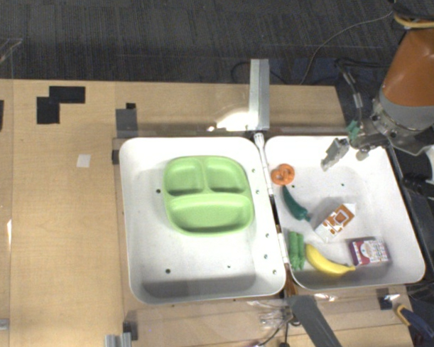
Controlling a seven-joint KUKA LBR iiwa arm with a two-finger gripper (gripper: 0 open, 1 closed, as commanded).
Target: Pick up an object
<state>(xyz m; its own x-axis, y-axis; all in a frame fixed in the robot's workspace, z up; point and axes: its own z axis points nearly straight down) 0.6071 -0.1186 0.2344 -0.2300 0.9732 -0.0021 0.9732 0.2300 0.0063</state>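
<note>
Grey arm with the orange band (pixel 412 63) reached in from the right, claw (pixel 348 149) hanging over the back of the right shallow white bin (pixel 411 248). Couldn't tell whether its fingers were spread or pressed together; nothing visible between them. Round orange toy fruit (pixel 282 175) sat near the claw, toward the divider. Dark green pepper-shaped toy (pixel 296 205), small white-and-brown carton (pixel 335 223), purple box (pixel 368 252), yellow plastic banana (pixel 328 263) and light green pod (pixel 296 250) lay further forward of it. Green sectioned plastic plate (pixel 207 193) was well apart in the left white bin (pixel 144 229).
</note>
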